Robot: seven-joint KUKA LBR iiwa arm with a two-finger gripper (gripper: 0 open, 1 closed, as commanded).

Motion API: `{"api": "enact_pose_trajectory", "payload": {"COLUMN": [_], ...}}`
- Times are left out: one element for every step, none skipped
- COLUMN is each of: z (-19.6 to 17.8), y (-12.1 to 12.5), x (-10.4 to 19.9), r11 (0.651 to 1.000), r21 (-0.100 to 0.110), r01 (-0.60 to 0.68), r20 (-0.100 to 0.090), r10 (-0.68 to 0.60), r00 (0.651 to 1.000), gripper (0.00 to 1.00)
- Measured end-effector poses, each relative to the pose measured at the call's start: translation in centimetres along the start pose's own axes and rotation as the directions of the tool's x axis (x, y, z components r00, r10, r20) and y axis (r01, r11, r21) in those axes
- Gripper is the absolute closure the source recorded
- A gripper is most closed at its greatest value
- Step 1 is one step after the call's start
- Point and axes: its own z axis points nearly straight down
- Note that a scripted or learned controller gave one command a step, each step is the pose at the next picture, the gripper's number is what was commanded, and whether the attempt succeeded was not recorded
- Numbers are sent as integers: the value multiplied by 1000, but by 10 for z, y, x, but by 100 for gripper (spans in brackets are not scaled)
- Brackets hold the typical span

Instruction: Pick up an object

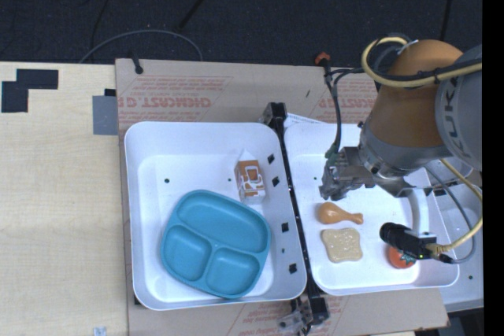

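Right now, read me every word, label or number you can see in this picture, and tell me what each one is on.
"KU", sideways on the arm; the rest is cut off.
Reddish print on the cardboard, upside down: too blurred to read.
Orange label on the small carton: too small to read.

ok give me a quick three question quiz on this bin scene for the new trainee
1. True or false: the blue divided plate lies in the right bin.
2. Which thing lies nearest the gripper? A) the drumstick B) the small carton C) the blue divided plate
3. Fill in: in the right bin, the beige toast slice lies just below the ___ in the camera view.

Key: 1 false, the blue divided plate lies in the left bin. 2 A. 3 drumstick.
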Motion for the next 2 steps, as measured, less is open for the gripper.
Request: {"api": "enact_pose_trajectory", "payload": {"z": [12, 22], "y": [22, 37], "x": [46, 95], "r11": [1000, 1000], "r21": [0, 1], "r01": [-1, -1], "r20": [1, 1], "r10": [1, 1], "r00": [1000, 1000], "gripper": [100, 100]}}
